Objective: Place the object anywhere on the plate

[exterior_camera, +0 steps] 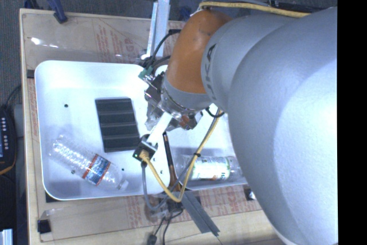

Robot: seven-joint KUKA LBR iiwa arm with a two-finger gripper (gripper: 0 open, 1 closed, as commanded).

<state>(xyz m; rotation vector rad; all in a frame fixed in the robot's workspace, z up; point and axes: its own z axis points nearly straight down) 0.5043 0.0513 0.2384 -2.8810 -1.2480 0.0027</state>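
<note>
A dark ridged rectangular plate [117, 123] lies flat in the middle of the left bin [49, 80]. A clear plastic bottle [86, 164] with a blue and red label lies on its side near that bin's front left corner, apart from the plate. My gripper [152, 122] hangs below the orange wrist band at the right edge of the left bin, just right of the plate. The wrist and cables hide much of it, and I see nothing held in it.
A white and green bottle [210, 168] lies on its side in the right bin, partly behind cables [166, 172]. The big grey arm [275, 112] covers most of the right bin. Blue clamps [57, 8] sit on the bench's back edge.
</note>
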